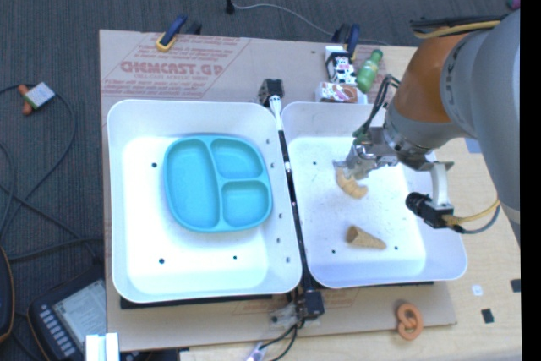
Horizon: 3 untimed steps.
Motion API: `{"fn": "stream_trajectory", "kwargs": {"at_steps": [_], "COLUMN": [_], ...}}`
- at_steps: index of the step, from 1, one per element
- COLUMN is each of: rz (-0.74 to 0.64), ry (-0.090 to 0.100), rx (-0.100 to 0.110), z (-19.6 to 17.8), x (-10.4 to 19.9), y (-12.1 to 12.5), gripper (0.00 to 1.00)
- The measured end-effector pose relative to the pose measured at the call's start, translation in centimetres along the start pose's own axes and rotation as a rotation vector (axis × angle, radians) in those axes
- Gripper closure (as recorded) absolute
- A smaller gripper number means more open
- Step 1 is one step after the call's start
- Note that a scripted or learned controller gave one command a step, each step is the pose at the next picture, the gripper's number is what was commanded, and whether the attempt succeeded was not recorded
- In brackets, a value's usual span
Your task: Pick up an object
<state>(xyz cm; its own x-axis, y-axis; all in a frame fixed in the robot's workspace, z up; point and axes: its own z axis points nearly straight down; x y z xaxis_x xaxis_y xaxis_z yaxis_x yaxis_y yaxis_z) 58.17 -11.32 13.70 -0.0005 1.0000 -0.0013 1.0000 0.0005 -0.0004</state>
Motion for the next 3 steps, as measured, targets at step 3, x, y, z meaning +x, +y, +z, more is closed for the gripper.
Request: {"fn": "stream_trajectory", "kwargs": {"at_steps": [3], "rz": [-0.001], "ry": [-0.002], "rx": [-0.008], "z": [5.0], "x": [1.3], "y": [2.7], "gripper": [0.0]}}
